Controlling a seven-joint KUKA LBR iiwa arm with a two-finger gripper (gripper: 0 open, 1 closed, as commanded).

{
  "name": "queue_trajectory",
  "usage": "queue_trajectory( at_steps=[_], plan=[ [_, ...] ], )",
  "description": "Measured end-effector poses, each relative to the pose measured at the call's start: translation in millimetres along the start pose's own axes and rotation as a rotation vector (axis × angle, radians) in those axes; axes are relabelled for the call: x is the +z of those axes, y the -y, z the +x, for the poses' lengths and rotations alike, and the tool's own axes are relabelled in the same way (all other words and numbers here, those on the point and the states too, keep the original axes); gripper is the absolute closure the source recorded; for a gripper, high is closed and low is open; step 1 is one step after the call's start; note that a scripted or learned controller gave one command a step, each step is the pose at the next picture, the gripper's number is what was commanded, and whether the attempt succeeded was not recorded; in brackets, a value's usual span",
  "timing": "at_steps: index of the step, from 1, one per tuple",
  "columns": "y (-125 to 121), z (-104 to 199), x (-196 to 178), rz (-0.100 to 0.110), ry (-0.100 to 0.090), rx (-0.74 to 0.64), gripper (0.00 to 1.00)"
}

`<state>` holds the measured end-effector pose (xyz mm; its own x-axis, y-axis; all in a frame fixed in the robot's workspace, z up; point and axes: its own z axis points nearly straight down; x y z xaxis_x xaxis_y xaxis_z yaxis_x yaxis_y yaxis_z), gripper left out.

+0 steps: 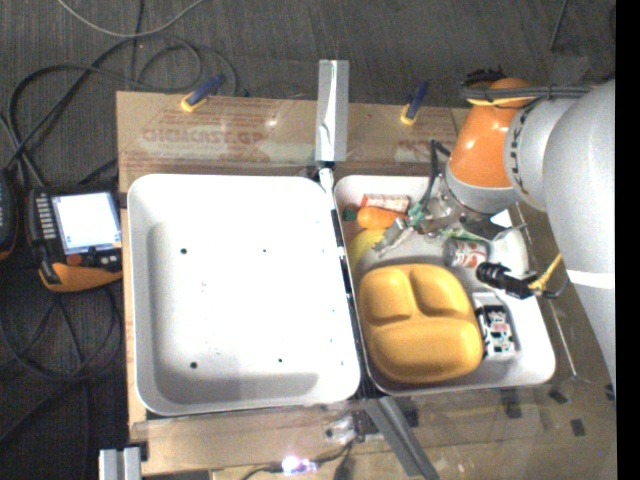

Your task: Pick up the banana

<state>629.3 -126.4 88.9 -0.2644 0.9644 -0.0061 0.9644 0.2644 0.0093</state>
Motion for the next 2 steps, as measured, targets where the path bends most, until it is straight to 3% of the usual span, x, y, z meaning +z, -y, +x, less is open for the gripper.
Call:
queue_trajectory(
  at_steps=[1,2],
  plan=[
    [-20,8,0,0.015,0.005,-0.006,0.0],
    [70,19,-2,-0.005,0.002,-0.395,0.0]
  ],
)
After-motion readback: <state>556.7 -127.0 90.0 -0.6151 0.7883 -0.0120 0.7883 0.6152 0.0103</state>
